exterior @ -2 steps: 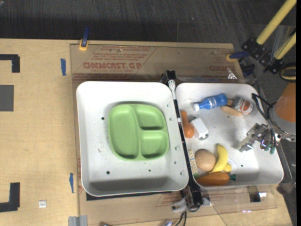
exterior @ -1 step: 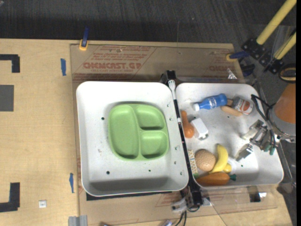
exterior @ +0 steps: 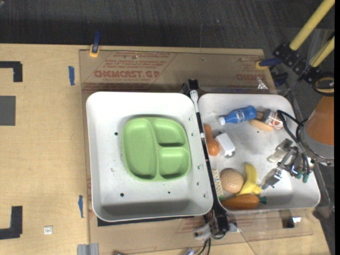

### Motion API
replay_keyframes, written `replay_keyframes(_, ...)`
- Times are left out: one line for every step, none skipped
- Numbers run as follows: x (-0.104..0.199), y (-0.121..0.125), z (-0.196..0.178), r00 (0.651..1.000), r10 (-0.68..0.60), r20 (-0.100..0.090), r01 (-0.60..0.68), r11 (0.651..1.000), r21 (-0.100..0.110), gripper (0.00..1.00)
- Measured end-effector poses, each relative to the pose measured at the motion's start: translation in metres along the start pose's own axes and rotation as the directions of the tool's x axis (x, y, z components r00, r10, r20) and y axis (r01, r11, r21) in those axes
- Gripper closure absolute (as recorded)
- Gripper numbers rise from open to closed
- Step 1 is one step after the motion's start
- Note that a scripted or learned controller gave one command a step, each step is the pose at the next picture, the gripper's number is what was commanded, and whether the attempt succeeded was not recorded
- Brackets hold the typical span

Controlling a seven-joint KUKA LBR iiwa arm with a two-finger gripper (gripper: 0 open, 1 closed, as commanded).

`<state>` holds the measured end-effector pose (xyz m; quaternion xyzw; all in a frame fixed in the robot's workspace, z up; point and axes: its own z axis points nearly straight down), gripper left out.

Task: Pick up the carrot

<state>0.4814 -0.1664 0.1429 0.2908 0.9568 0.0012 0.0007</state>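
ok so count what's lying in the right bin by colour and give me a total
Orange: 2, carrot and orange piece
Blue: 1, bottle
Yellow: 1, banana
White: 1, block
Tan: 1, round item
Total: 6

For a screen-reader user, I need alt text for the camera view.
The gripper hovers over the right bin, near a banana and a carrot lying at its near edge. The left bin holds a green divided tray.
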Motion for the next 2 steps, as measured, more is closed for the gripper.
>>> replay_keyframes(-0.011,-0.005,-0.053,0.918,0.396,0.009,-0.396,0.918,-0.003,0.00)
replay_keyframes(-0.027,-0.030,-0.093,0.756,0.654,0.010,-0.654,0.756,-0.004,0.00)
